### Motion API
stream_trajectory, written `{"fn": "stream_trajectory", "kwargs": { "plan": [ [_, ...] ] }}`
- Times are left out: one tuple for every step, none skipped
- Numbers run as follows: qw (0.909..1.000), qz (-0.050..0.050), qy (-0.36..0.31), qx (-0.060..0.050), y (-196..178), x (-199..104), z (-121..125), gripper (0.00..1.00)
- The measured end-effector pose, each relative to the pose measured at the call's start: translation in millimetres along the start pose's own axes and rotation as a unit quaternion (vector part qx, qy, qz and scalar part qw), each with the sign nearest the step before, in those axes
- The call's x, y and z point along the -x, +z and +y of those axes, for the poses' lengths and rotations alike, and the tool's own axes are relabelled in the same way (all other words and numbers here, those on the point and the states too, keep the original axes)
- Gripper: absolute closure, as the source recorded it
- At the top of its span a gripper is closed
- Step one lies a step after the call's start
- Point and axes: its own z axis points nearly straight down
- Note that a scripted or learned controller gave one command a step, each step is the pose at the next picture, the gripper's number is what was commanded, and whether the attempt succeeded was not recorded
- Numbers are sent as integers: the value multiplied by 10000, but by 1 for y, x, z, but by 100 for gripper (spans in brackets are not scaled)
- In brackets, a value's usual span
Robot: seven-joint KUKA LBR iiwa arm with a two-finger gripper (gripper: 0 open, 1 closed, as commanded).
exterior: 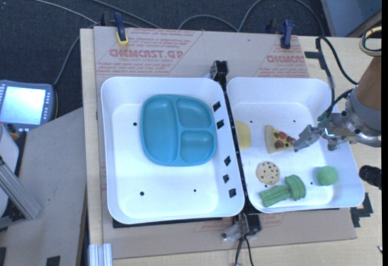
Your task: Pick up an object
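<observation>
Two shallow white plastic bins side by side on a pale wooden desk [91,137], held by blue clamps at the far edge. Left bin [121,186]: a turquoise plastic divided tray [179,130], sitting toward 12 o'clock of the bin's floor. Right bin [285,92]: a small pale yellow rounded toy piece [243,135] against the 9 o'clock wall; a toy pizza slice with red toppings [277,139] near the centre; a round tan toy cookie with dark chips [267,172] at 6 o'clock of the slice; a green toy broccoli stalk lying on its side [283,191] along the 6 o'clock wall; a small green ball [327,176] toward the 4 o'clock corner.

Grey arm entering from 3 o'clock, end effector [301,140] low over the right bin, pointing toward 9 o'clock. Fingertips just at the 3 o'clock edge of the pizza slice, seemingly touching its rim; nothing visibly between the fingers. Released or clenched: cannot tell, the tip too dark and small to read. Pizza slice flat on the bin floor, at 9 o'clock of the end effector. Cookie at 7 o'clock of the tip, ball at 4 o'clock, both apart from it.

Grey handheld screen unit [27,104] off the desk at 9 o'clock; cables across the dark floor at 12 o'clock.
</observation>
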Motion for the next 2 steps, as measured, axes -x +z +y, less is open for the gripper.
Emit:
{"fn": "stream_trajectory", "kwargs": {
  "plan": [
    [10000,3,-2,-4,43,0,-4,0],
    [10000,4,-3,-8,104,0,2,0]
  ]
}}
